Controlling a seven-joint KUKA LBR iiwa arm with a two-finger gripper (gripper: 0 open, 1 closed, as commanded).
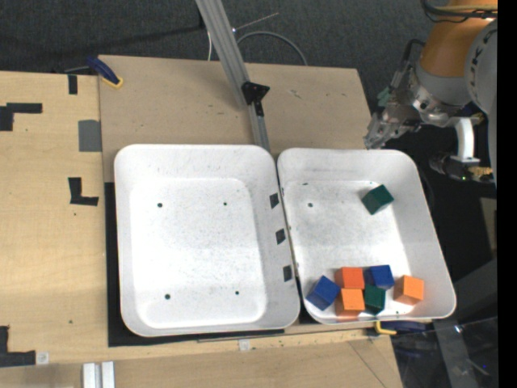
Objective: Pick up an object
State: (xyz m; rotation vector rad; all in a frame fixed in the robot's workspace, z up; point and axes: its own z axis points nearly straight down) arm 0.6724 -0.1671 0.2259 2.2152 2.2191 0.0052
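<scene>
1. Arm [460, 47]: grey with an orange band, at the desk's [48, 241] right edge, past the far right corner of the right bin [428, 241].
2. Hand [381, 133]: hangs just beyond the right bin's far rim, outside the bin; it is too blurred to tell whether it is wide or narrow, and nothing can be seen in it.
3. Dark green block [376, 199]: lies alone in the far right part of the right bin, tilted, well apart from the other blocks.
4. Block cluster along the right bin's near rim: a blue block [323, 292] at the left; two orange blocks [351, 289] one behind the other; a second blue block [380, 276] with a small green block [374, 298] in front of it; a further orange block [409, 288] toward the near right corner.
5. Left bin [133, 241]: white, touching the right bin along their shared edge.
</scene>
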